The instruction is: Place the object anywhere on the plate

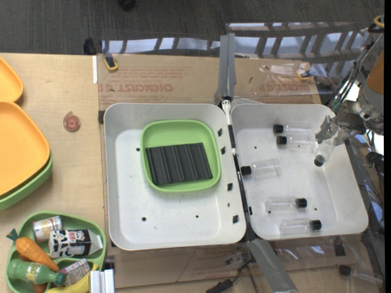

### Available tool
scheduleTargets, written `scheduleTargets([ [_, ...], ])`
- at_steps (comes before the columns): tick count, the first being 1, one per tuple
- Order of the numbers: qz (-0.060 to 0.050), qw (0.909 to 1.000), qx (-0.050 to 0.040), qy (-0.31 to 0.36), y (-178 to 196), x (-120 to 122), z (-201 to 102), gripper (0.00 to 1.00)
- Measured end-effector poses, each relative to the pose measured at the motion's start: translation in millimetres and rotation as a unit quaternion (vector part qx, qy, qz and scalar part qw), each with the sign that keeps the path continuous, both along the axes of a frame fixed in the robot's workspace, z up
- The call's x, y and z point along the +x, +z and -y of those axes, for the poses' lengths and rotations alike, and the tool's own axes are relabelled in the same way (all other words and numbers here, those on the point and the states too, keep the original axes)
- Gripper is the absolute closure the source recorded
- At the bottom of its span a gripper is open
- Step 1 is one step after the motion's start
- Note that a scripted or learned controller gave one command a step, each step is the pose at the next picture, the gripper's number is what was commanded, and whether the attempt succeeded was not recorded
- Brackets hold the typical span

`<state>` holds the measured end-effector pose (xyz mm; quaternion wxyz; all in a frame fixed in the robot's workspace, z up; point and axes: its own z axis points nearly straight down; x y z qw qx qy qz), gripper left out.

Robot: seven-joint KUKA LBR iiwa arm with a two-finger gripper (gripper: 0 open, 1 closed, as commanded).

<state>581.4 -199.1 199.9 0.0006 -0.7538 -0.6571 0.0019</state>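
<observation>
Over the right bin's (360,224) far right edge the tool (325,140) has a clear tube (322,153) pinched between its fingers and hanging tilted, lifted free for the crossing to the green plate (181,130) waiting in the left bin (122,224).

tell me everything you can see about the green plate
The green plate is a square, light green dish with rounded corners and a raised rim, plastic by its look. It lies flat in the left bin, toward the bin's back. A dark ribbed rectangular pad lies on its centre.
</observation>
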Motion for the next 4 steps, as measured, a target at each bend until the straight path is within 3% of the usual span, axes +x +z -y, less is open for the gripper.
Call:
scheduleTargets([
  [1,0.0,1.0,0.0001,0.0,0.1,0.0,0.0,0.0],
  [2,0.001,0.994,-0.0003,-0.11,50.8,-17.5,-59.9,0.0],
  [3,-0.001,0.9917,-0.0002,-0.129,-1.1,0.8,-89.0,0.0],
  [4,-0.001,0.9907,-0.0003,-0.136,-9.8,-2.0,-133.2,0.0],
])
